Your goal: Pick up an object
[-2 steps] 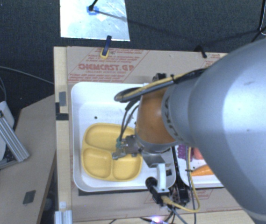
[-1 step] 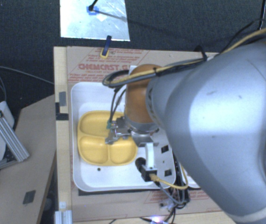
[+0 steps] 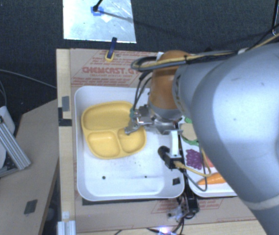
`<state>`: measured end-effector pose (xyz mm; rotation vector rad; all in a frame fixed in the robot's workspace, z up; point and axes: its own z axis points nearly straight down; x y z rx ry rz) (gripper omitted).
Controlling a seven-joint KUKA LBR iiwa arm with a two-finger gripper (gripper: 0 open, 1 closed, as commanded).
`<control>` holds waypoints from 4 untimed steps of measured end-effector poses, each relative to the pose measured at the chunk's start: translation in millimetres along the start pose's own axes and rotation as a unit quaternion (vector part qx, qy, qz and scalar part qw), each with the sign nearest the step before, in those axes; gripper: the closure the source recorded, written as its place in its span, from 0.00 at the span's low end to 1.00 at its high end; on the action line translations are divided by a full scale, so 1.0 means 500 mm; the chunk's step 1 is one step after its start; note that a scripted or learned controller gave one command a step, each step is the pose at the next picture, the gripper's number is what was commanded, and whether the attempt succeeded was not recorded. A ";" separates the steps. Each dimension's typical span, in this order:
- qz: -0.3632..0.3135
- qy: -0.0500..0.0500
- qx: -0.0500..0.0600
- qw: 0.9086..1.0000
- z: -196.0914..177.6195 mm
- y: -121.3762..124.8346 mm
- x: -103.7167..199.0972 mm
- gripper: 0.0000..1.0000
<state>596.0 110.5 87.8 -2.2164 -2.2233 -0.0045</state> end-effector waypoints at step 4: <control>-0.001 -0.001 0.002 1.000 -0.047 -0.012 0.055 1.00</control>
